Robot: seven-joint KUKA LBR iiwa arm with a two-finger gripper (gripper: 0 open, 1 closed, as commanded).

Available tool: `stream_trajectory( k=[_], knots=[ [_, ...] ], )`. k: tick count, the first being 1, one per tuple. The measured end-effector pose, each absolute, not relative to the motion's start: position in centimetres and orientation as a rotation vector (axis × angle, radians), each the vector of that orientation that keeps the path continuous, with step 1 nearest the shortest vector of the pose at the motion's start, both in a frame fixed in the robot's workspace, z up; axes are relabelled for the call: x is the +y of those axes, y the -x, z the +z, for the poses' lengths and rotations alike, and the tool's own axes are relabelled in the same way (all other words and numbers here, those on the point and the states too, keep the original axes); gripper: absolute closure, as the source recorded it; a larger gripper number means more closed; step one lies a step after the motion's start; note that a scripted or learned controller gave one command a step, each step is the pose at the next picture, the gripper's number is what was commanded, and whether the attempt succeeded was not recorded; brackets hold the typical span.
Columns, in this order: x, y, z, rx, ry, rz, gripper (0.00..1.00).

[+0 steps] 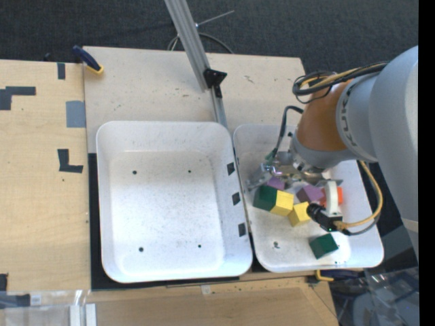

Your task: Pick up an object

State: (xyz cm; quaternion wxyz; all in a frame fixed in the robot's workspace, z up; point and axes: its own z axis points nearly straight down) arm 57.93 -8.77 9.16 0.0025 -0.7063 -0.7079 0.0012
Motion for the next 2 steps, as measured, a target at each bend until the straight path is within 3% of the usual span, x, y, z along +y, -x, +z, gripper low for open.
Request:
stream_trajectory(
  k=[1,2],
  knots=[
    [-9.0,-58.1,10.1,-2.221,2.217,0.002,1.00],
    [-13.3,-60.9,15.4,-2.225,2.226,-0.002,1.00]
  ],
)
